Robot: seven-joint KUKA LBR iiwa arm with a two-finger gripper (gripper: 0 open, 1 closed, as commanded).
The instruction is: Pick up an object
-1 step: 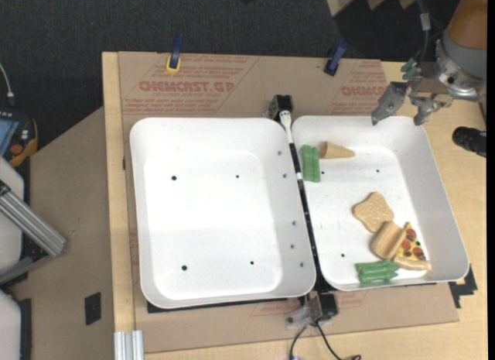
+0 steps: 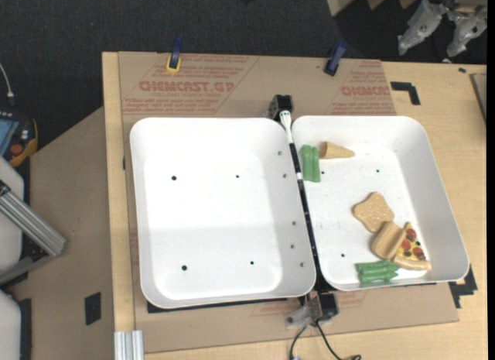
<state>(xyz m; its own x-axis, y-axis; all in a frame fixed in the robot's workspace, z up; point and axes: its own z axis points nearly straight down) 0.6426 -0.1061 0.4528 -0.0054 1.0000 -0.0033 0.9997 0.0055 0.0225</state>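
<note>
In the right bin (image 2: 433, 165), nearest the camera, lies a green piece (image 2: 377, 272), then a pizza slice (image 2: 410, 248) touching a bread slice (image 2: 384, 238), a toast (image 2: 373, 210), a green stick (image 2: 310, 162) and a cone-shaped piece (image 2: 335, 150). The left bin (image 2: 209, 130) sits beside it on the tabletop (image 2: 124, 103). At the far right, the pincer (image 2: 441, 22): whether clenched or released, I cannot tell.

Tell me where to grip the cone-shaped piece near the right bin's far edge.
Grip the cone-shaped piece from above, across its wider left end. It lies flat, tapering rightward, apart from the green block beside it. That spot probably gives the best purchase.
</note>
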